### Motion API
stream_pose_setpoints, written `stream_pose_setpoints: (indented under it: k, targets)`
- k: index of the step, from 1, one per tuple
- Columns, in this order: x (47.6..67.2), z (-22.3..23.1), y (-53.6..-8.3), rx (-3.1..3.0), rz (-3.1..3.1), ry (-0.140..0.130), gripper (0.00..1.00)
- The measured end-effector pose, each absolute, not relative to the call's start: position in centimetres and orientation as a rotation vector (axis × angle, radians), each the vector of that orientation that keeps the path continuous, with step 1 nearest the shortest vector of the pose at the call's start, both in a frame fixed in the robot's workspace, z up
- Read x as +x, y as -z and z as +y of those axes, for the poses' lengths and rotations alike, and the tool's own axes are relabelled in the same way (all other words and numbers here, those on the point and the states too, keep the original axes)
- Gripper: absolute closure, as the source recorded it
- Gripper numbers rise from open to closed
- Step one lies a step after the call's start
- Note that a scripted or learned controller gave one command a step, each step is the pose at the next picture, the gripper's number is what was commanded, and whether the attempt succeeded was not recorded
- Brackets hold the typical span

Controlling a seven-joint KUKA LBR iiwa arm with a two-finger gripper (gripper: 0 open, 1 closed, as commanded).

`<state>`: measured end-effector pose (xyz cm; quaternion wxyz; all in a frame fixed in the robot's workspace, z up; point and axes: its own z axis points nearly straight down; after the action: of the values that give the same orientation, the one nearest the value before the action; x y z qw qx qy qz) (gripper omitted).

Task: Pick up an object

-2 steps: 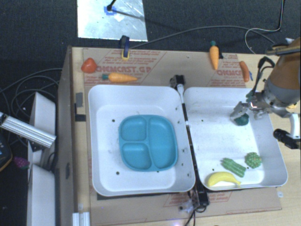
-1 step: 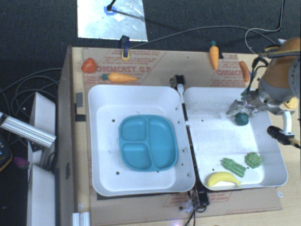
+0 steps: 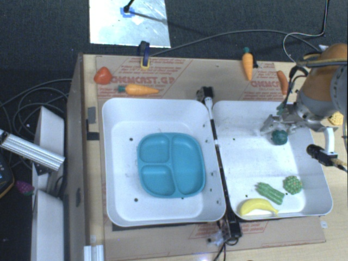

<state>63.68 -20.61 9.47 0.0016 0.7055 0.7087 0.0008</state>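
The hand (image 3: 278,125) is hovering spread over the teal ball (image 3: 279,137) near the right bin's (image 3: 244,162) far edge, needing to descend and pinch.

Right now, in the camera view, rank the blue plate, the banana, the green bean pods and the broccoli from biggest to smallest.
1. Blue plate, far the largest.
2. Banana and green bean pods: they look about alike in length, so I won't rank them.
3. Broccoli, the smallest.
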Motion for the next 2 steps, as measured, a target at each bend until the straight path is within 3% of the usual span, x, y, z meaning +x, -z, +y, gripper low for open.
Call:
stream_pose_setpoints:
  k: [1, 2]
  targets:
    - [64.2, -20.6, -10.0, 2.215, 2.224, -0.003, 0.0]
    - [63.1, -20.6, -10.3, 2.216, 2.222, -0.001, 0.0]
